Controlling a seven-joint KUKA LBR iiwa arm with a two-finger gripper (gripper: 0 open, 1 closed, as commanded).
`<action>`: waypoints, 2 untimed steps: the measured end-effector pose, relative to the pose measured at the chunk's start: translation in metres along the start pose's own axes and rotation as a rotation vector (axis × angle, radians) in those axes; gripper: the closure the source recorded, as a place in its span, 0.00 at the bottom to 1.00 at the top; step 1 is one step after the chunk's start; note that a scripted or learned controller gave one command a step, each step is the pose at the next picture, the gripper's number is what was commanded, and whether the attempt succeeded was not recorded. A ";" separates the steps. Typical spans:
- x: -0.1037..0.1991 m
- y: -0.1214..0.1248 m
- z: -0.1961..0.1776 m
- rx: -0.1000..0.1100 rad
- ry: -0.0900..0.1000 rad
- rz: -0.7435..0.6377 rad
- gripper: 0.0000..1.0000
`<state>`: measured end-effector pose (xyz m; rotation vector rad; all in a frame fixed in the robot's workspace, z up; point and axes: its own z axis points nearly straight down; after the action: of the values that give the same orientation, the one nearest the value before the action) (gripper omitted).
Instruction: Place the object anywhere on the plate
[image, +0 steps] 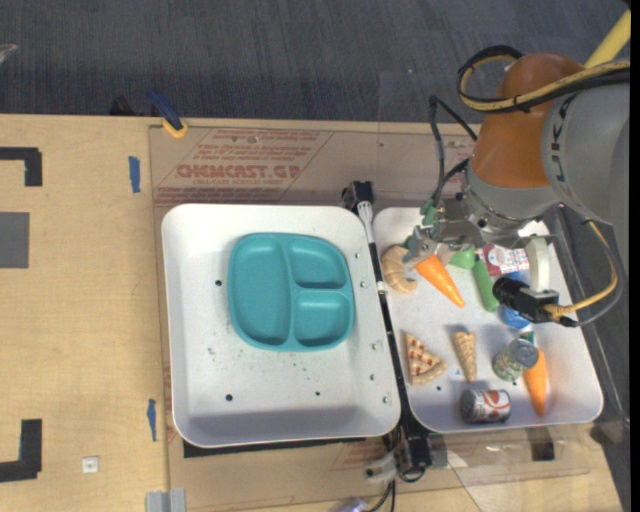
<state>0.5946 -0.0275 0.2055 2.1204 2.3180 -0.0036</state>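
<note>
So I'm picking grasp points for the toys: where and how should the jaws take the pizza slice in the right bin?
The pizza slice lies flat, tip toward the far side. Come straight down and close across its narrower tip half, from left and right; the ice cream cone leaves some room there.

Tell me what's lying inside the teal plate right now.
The teal plate in the left bin shows three bare compartments, with nothing lying in any of them. No part of it is covered. The toy food lies in the right bin.

The light is bright and even from above. Shadows are soft and small. The white bins (190, 400) shine a little. Small things look a bit fuzzy.
</note>
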 end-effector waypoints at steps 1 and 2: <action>0.075 0.032 -0.003 -0.006 0.003 -0.137 1.00; 0.137 0.039 0.011 -0.002 0.002 -0.345 1.00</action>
<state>0.6211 0.1123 0.1940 1.6921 2.6477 0.0015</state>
